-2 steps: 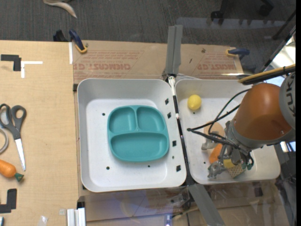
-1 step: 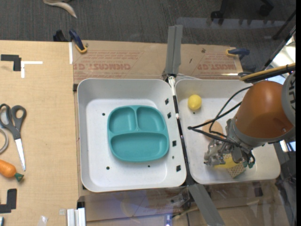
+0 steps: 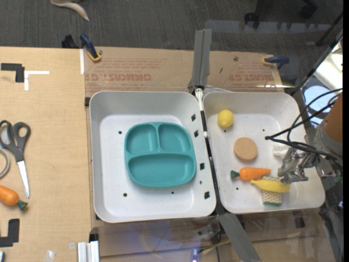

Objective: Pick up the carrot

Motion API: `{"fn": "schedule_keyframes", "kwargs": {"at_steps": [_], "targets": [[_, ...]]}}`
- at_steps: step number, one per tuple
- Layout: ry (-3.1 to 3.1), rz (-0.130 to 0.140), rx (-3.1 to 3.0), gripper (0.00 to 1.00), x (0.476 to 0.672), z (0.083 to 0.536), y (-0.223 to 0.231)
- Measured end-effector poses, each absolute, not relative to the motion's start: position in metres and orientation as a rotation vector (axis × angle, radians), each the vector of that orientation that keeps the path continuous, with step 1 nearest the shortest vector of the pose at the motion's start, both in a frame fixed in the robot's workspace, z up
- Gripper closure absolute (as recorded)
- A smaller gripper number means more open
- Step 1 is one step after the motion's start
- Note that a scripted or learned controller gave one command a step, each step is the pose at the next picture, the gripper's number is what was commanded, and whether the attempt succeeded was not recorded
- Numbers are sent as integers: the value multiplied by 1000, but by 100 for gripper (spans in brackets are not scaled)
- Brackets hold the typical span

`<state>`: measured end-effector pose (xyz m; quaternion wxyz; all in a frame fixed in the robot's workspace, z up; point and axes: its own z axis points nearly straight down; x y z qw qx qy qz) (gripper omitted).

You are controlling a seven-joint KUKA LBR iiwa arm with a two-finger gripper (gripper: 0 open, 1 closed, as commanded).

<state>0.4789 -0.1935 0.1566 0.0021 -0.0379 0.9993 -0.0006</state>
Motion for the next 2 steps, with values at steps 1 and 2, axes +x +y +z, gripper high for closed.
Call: {"fn": "schedule_keyframes", "kwargs": {"at_steps": [1,2], "targets": [[3044,0,768,100,506,174,-144],[2863,0,1294,100,489,131,-97]]}}
